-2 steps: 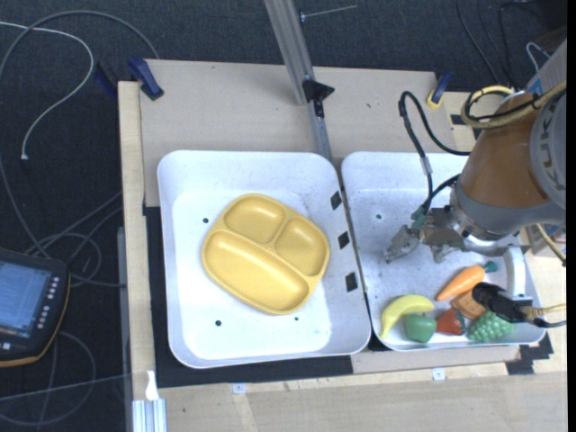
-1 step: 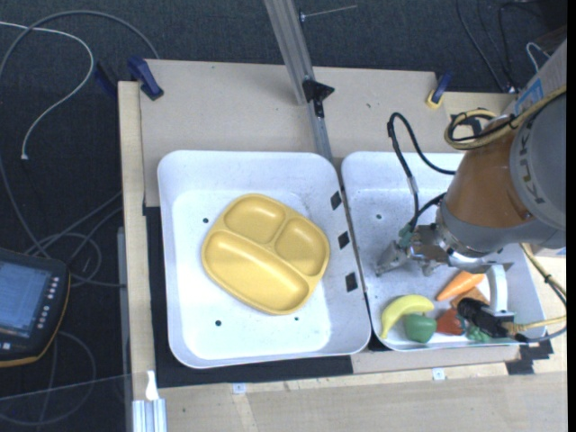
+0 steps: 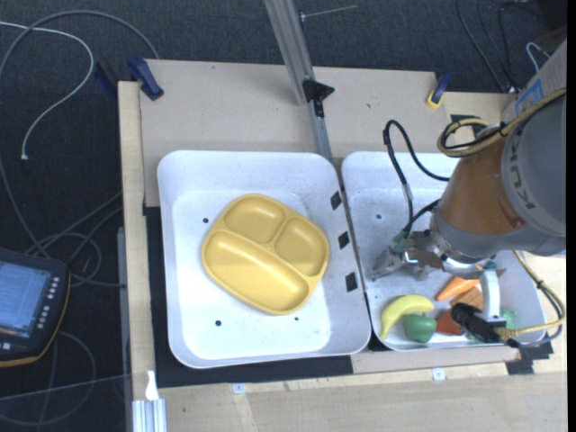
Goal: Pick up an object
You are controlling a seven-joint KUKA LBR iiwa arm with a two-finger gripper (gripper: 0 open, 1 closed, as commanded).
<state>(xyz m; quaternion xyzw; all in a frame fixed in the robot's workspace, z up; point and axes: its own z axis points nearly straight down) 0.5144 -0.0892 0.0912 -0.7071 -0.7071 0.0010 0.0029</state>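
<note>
Heaped in the near corner of the right bin [image 3: 360, 165]: a banana [image 3: 407, 310], a green round fruit [image 3: 418, 328] touching it, a carrot [image 3: 457, 289] just behind. Likely pick targets, bunched tight, so awkward to isolate. Just beyond, low over bare bin floor, the gripper [image 3: 400, 255], nothing visibly in it; spread or pressed together, impossible to tell. Farther left, flat in the left bin [image 3: 180, 178], a yellow divided plate [image 3: 265, 253].

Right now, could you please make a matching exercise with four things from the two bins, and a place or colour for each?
Things:
1. divided plate
2. banana
3. carrot
4. gripper

Descriptions:
A. orange, in the right bin
B. above the right bin floor, over the banana
C. yellow, alone in the left bin
D. yellow, beside a green fruit

Pairs: 1-C, 2-D, 3-A, 4-B
</note>
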